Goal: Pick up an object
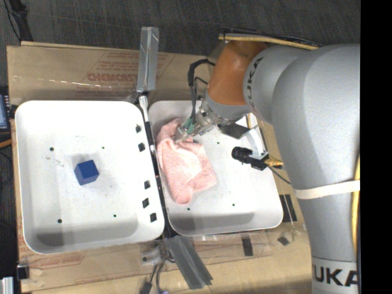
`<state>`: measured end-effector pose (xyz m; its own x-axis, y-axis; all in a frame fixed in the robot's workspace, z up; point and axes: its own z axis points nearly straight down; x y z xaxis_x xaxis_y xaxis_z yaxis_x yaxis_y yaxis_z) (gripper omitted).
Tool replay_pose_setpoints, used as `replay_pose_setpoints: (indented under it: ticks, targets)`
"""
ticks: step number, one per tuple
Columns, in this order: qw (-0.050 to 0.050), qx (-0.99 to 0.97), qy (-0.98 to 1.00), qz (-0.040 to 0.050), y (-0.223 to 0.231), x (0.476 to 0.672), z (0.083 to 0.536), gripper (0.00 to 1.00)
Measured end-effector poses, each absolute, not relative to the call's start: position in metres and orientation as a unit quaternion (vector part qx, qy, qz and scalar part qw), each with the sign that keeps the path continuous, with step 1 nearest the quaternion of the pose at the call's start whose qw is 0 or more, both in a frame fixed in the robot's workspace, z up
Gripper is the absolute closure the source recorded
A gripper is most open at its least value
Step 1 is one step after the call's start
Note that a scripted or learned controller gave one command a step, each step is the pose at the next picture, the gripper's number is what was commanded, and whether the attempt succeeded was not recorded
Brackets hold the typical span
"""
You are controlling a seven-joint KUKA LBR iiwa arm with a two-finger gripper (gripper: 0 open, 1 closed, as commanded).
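The claw (188,129) sits low at the far edge of a pink cloth (185,162) in the right bin (260,198), its fingers closed on a fold. A blue cube (86,171) lies in the left bin (37,133).

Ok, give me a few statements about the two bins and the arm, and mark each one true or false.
1. A blue cube lies in the left bin. True.
2. The pink cloth lies in the left bin. False: it lies in the right bin.
3. The hand is at the cloth's upper end. True.
4. The cube touches the cloth. False: they are in separate bins.
5. The arm reaches over the left bin. False: it is over the right bin.
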<state>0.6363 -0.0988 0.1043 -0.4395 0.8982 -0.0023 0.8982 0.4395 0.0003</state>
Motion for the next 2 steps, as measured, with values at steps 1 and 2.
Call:
replay_pose_setpoints:
  ticks: [1, 2]
  targets:
    - [0.002, 0.530, 0.848, -0.0008, -0.099, 0.636, 0.105, 0.00]
    - [0.001, 0.535, 0.845, 0.0000, -0.100, 0.633, 0.094, 0.00]
